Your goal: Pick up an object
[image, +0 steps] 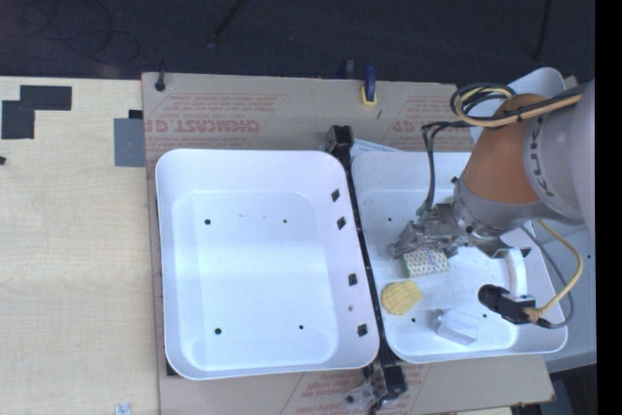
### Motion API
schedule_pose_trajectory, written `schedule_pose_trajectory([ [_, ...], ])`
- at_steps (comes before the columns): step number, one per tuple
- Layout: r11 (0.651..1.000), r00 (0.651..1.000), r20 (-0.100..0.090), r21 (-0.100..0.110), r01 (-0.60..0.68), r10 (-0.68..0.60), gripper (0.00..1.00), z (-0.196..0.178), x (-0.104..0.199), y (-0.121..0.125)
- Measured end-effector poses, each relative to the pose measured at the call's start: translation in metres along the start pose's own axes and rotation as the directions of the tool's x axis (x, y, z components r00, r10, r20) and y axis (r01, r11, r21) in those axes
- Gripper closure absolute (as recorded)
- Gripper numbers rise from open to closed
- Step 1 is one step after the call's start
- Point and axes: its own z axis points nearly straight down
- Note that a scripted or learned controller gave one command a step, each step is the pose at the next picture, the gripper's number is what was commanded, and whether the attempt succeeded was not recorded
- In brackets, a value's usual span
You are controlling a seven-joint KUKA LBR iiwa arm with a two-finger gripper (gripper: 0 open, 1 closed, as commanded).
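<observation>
A pale wooden bench (68, 258) carried a brown cardboard sheet (243, 117) with two shallow white bins side by side, and dark floor with loose cables lay behind. The left bin (253, 277) sat beside the right bin (389, 209), where the grey arm reached in. Its hand (420, 243) hung low over a small dotted block (428, 262), right against it; whether it was apart or together could not be told. A yellow disc (401, 296) lay just beside the block, a pale grey object (454, 326) nearby.

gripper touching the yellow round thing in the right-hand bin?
Apart. The camera view shows the gripper farther back in the bin than the yellow round thing, with a dotted block lying between them.
</observation>
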Motion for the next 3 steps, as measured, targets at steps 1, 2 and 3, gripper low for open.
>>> schedule_pose_trajectory([
  [1,1.000,1.000,0.000,-0.021,0.012,-0.012,1.00,-0.088,0.086,0.085],
  [2,1.000,1.000,-0.001,-0.018,0.009,-0.009,1.00,-0.202,0.147,0.055],
  [3,1.000,1.000,0.000,-0.020,0.006,-0.006,1.00,-0.318,0.180,0.071],
])
